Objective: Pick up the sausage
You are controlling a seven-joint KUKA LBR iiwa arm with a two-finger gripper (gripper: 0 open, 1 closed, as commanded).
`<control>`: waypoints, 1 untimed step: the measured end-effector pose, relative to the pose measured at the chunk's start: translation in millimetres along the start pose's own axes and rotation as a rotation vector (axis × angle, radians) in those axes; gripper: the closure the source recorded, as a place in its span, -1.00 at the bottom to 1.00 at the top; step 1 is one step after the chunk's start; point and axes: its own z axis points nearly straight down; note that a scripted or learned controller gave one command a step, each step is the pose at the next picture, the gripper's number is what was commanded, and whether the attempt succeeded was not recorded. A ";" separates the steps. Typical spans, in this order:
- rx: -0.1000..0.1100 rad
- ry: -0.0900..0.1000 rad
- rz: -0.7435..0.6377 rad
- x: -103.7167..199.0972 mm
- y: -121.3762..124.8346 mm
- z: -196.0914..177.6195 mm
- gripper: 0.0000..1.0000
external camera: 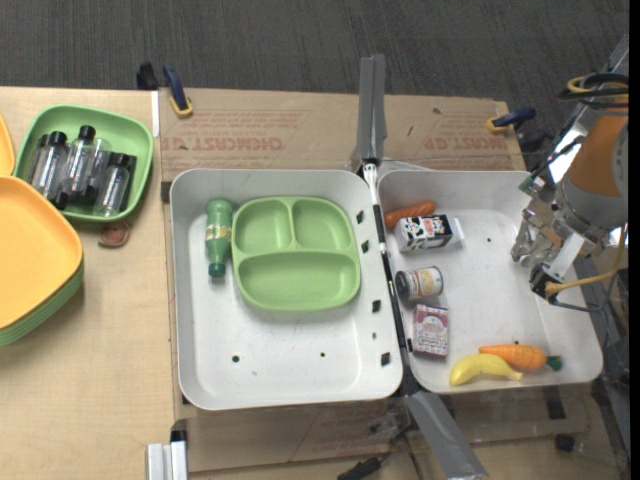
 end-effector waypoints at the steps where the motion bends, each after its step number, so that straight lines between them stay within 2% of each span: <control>1: -0.001 0.000 0.313 25.9 24.4 -26.4 1.00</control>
